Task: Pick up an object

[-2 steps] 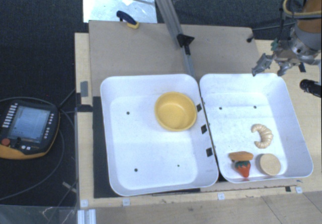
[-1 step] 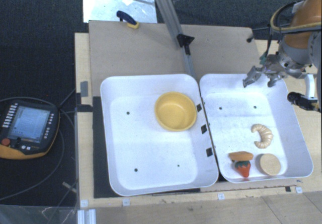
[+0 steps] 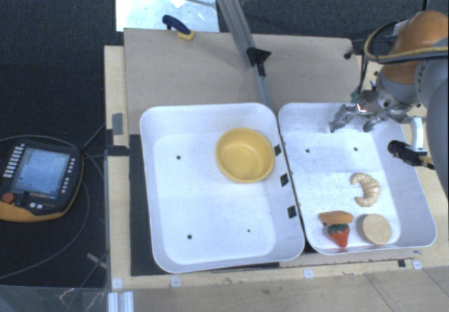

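The robot's pincer (image 3: 356, 120) hangs over the top part of the right bin (image 3: 312, 163). Its fingers look spread apart, and nothing sits between them. So the pincer is open and holds nothing.

The things to pick up lie lower down in that same bin, near its bottom corner. The arm has not picked one yet. The croissant (image 3: 366, 188) lies by itself, apart from the others, and it is the closest to the pincer. That makes it a good first choice. To do this step well, the pincer should likely move right above the middle of the croissant, go straight down with its fingers wide, and then close across the thin part of the curve. If it closes on a tip, the croissant may slip out. The round cookie (image 3: 376, 228) is flat and low, so it looks hard to grab. The strawberry (image 3: 339, 235) touches the little orange piece (image 3: 336, 217) above it, so the fingers could bump both.

The count goes like this. There are two white bins on the desk (image 3: 210, 65). The left bin (image 3: 175, 247) holds one yellow bowl (image 3: 245, 155). The right bin holds four small toy foods: one croissant, one cookie, one strawberry and one orange piece. One control pad (image 3: 35, 179) lies on the floor to the left.
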You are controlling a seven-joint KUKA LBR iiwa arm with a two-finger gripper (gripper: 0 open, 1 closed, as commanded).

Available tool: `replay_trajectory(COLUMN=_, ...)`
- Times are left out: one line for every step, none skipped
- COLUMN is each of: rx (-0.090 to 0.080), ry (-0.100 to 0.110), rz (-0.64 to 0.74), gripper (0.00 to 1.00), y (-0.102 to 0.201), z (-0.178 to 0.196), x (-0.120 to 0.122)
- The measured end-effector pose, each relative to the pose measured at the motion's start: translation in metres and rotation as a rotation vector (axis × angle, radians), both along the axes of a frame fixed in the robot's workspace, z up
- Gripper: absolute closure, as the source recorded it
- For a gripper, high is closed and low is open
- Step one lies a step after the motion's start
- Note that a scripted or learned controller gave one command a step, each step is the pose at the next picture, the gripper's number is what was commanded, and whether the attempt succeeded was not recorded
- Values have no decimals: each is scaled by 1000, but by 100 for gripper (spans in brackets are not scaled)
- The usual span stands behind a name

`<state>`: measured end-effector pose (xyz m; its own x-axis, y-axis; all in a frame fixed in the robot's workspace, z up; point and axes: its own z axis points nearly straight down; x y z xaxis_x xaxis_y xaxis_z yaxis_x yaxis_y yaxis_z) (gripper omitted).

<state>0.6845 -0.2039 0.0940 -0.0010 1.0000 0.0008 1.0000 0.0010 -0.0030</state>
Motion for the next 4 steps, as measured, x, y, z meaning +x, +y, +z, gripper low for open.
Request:
replay_trajectory(rx=-2, ry=-6, rz=1, gripper=100, y=0, z=14, x=2)
replay_trajectory(rx=-3, ry=-9, rz=-1, gripper=100, y=-1, z=74, x=-5)
replay_trajectory(rx=-2, ry=-10, rz=0, gripper=100, y=3, z=137, x=-3)
replay_trajectory(rx=-2, ry=-8, rz=0, gripper=100, y=3, z=186, x=-2)
